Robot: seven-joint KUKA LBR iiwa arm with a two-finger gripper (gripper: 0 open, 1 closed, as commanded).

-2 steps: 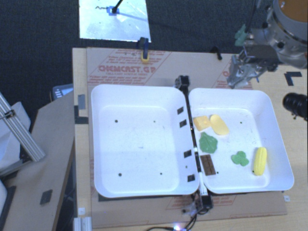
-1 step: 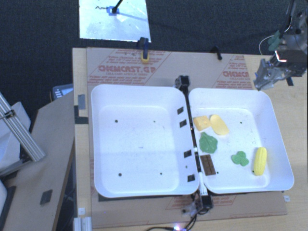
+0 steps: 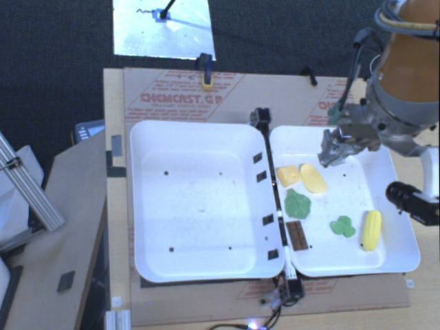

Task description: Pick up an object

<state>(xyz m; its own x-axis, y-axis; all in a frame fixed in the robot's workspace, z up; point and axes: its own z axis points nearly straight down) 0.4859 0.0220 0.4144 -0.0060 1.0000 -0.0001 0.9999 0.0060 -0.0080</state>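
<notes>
Objects for the pick all sit in the right bin (image 3: pixel 405 253) from where I watch: a yellow-orange wedge (image 3: pixel 287 176) near the bin's left wall, a pale yellow oval piece (image 3: pixel 313 179) just beside it and touching or nearly so, a dark green leafy piece (image 3: pixel 298 204) right below those two, a brown chocolate-like bar (image 3: pixel 297 234) further toward the near edge, a smaller green piece (image 3: pixel 342 226) toward the middle, and a yellow corn-shaped item (image 3: pixel 371 229) just to its right, lying roughly lengthwise toward me. My hand (image 3: pixel 330 153) hangs over the far part of that bin, above and a little to the right of the pale yellow oval piece, apart from every item as far as I can judge (the slanted camera makes height hard to read). I see nothing between its fingers, and I cannot tell whether they are spread or closed; from this angle the grey metal parts blur together. The arm (image 3: pixel 409 53) comes in from the right with its orange band high in the corner. The left bin (image 3: pixel 148 143) lies beside the right one, with a black divider strip (image 3: pixel 271 184) between them. Both bins rest on a cardboard sheet (image 3: pixel 179 95) printed with red lettering, laid on the surface (image 3: pixel 113 115).
</notes>
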